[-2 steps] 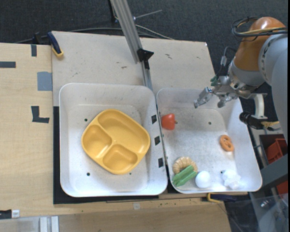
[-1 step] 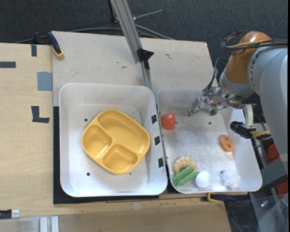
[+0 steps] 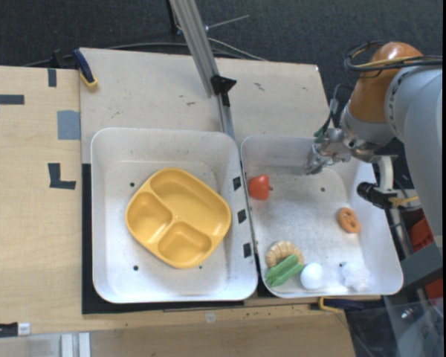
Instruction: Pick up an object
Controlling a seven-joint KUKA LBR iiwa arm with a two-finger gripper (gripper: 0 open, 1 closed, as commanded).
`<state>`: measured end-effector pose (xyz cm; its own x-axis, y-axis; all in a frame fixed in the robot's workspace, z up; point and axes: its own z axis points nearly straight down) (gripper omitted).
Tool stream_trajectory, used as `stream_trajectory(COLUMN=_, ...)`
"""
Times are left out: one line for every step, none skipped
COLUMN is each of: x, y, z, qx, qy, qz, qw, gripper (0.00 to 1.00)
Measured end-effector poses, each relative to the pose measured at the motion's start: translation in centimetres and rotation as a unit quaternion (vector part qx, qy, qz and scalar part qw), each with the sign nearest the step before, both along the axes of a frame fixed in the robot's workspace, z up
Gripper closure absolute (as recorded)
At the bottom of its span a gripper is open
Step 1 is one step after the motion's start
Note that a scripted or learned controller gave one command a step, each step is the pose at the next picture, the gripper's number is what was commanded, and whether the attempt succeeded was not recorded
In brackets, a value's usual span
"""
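White ball (image 3: 311,275) is sitting at six o'clock; I'm hovering the gripper (image 3: 316,162) at twelve, grip unreadable, clearing the tomato (image 3: 259,187).

From my station, the gripper (image 3: 315,163) is too small and dark for me to read; it blends into the wrist above it. The arm (image 3: 420,117) runs off the right edge, so I cannot see its base. The metal pole (image 3: 197,39) is cut off at the top edge. Along the divider between the bins, the red item (image 3: 259,187) is too small to identify. In the right bin's near corner, a pale clear thing (image 3: 354,276) blurs into the white floor, and I cannot make out its shape. The green piece (image 3: 283,271) covers part of the tan item (image 3: 283,253) behind it.
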<state>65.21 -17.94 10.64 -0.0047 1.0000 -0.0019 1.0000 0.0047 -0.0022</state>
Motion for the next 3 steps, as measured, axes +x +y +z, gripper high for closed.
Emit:
stream_trajectory(x=-0.1, y=-0.1, z=4.3, qx=0.0006, qy=-0.003, qz=-0.002, qw=1.0, gripper=1.0)
stream_trajectory(x=-0.9, y=0.1, z=9.9, qx=0.0004, qy=-0.003, qz=-0.002, qw=1.0, gripper=1.0)
stream_trajectory(x=-0.9, y=0.1, z=9.7, qx=0.001, qy=-0.001, qz=-0.002, qw=1.0, gripper=1.0)
